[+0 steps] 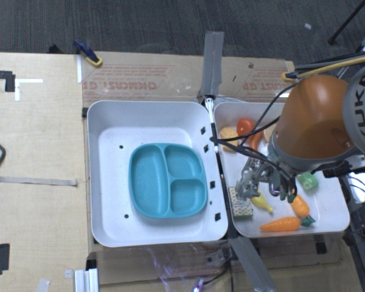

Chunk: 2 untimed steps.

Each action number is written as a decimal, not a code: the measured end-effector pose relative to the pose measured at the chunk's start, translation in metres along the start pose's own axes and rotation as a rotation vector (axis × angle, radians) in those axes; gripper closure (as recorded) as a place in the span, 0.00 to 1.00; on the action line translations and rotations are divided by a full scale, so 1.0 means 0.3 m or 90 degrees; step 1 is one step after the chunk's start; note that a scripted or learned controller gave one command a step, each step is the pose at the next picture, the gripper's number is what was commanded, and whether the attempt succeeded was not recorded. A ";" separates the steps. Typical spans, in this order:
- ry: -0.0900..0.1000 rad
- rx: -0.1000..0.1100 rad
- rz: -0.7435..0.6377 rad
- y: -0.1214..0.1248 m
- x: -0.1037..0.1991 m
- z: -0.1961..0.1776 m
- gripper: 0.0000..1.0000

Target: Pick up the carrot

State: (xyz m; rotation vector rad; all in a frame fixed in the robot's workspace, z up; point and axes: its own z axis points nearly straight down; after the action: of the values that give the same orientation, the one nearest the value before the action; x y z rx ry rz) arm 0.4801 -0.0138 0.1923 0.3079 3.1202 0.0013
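Grey arm (359, 111) w/ orange band, black cables, metal jaws.

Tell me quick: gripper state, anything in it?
Gripper: open or shut cannot be told; it hovers in the right bin, carrot lying apart near the front wall.

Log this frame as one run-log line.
gripper: low in right bin, over sponge | carrot: lying near front wall, not held | left bin: blue tray

I read red print on cardboard sheet (170, 78) behind bins, upside down from my camera, too faint to spell out with certainty. White letters "UK" on dark arm housing (362, 105) at right, cut off by frame edge. No other legible marks.
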 end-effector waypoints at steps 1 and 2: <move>0.000 0.000 0.000 0.000 0.000 0.000 0.00; 0.001 0.001 -0.079 -0.235 -0.167 0.142 0.00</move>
State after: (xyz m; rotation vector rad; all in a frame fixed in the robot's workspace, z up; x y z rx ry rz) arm 0.5156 -0.0926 0.1500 0.1140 3.1352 -0.0006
